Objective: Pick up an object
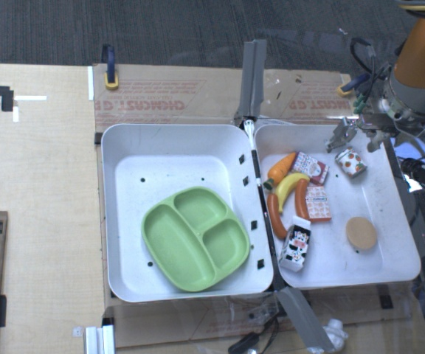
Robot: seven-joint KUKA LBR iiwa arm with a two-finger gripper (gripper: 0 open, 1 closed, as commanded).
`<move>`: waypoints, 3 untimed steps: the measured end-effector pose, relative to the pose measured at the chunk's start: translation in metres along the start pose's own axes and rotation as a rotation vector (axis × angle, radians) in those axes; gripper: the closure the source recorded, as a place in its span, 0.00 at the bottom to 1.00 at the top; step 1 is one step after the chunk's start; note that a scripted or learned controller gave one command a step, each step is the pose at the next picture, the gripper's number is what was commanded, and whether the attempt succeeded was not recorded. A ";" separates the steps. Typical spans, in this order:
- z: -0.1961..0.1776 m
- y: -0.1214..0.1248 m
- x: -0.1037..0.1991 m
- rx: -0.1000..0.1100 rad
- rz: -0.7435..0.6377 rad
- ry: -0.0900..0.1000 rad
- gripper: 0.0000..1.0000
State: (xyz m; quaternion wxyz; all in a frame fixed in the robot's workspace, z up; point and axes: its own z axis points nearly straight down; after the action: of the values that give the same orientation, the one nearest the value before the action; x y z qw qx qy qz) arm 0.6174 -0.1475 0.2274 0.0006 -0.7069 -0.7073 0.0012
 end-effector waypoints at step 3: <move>0.136 -0.087 -0.014 -0.001 -0.164 0.001 0.00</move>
State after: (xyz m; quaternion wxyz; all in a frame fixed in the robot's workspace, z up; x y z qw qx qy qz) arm 0.5303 -0.1620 0.0916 0.0007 -0.6465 -0.7629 0.0002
